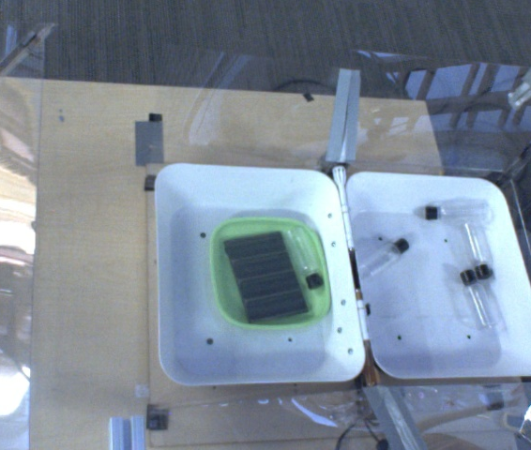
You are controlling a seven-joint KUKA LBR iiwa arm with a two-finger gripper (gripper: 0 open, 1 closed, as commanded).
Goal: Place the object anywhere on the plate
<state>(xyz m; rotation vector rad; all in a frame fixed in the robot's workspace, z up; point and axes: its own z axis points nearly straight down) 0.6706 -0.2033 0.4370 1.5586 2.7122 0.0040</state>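
Obj. = dark ribbed block point(264, 277), lying flat on the green plate point(221, 279), approx. centred and inside the rim. Long axis runs near-to-far across the plate, far end tilted slightly left. Small black piece point(314, 280) sits just right of the block, also on the plate, near its right rim. Plate rests in the left bin point(176, 345). Right of the plate, across the divider, the right bin point(519, 345) holds clear capped tubes point(477, 275). Gripper state: cannot tell. Block-to-gripper bearing: cannot tell. Judgement: w/ the block already on the plate, placement reads as complete; any approach from the arm side must cross the right bin first.
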